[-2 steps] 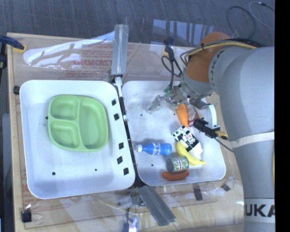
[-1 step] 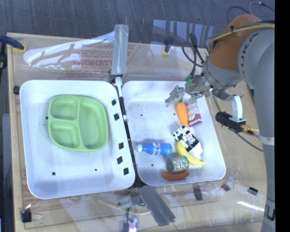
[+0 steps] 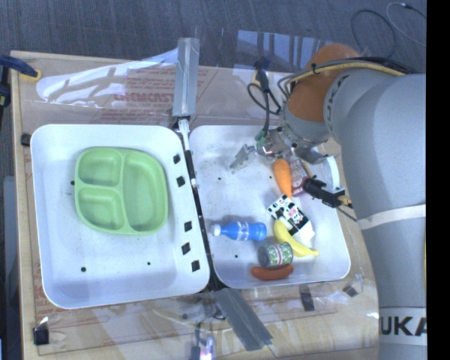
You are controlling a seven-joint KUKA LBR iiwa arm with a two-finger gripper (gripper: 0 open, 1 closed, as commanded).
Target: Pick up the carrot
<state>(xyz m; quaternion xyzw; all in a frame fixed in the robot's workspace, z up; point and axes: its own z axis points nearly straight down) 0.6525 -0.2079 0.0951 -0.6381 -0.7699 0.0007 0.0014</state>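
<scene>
From the overhead camera, I see my arm [image 3: 375,148] reaching in from the right, its grey bulk covering the far right corner of the right bin [image 3: 232,253]. My gripper [image 3: 247,156] sits low over the upper part of that bin, its pale metal tip angled down and left, close to the bin floor. I cannot tell from this angle how my tool is set.

The carrot [image 3: 283,176] lies in the right bin just to the right of my gripper, near my wrist, its orange body pointing roughly up and down. Nothing shows it between my tool's tips; it rests on the bin floor.

Below the carrot are a black-and-white patterned carton [image 3: 289,214] and a yellow banana [image 3: 295,242] touching it. To their left lies a blue bottle [image 3: 240,231] on its side. Near the bin's lower edge sits a small can [image 3: 275,255], with a red-brown sausage [image 3: 271,272] just beneath it.

The left bin [image 3: 52,261] holds a green divided plate [image 3: 121,190], lying flat toward its upper middle.
</scene>
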